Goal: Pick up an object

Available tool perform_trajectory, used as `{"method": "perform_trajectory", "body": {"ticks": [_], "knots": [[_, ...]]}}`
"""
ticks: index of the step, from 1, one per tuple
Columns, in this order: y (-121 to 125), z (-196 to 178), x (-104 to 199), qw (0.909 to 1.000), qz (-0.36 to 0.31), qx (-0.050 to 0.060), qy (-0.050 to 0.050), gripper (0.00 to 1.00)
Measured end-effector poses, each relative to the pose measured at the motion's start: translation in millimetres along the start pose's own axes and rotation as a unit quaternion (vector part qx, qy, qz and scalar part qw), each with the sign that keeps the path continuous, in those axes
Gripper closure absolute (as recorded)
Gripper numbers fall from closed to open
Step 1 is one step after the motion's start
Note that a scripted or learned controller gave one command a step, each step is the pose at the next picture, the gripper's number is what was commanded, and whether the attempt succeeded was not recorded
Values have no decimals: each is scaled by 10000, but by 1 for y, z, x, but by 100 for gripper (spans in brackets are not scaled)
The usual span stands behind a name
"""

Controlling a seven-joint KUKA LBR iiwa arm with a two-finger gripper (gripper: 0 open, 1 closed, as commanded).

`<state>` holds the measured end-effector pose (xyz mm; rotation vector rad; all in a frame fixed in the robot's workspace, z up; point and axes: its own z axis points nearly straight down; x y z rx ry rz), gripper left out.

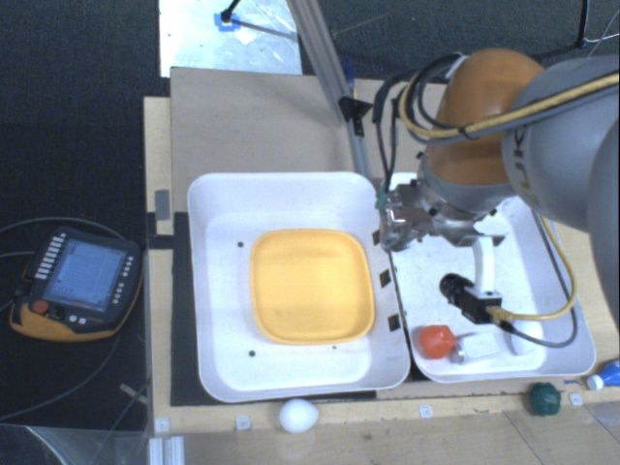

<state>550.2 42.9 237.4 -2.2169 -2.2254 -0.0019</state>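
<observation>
Hovering at the back left corner of the right bin [422, 277], the end effector [395, 223] hangs beside the left bin [218, 260]; I cannot tell whether it is open. An orange object [435, 340] lies near the right bin's front rim, well apart from it; a yellow plate [312, 285] rests in the left.

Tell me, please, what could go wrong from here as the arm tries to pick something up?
1. The gripper hangs over the rims where the left bin and right bin meet; a descent here may strike a rim.
2. The red object lies close to the right bin's front wall, so a grab could hit the wall.
3. The yellow plate is wide and shallow, likely hard to grip.
</observation>
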Motion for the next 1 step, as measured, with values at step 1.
{"method": "perform_trajectory", "body": {"ticks": [1], "knots": [[-7, -6, 47, 10000, -1, 0, 1, 100]]}}
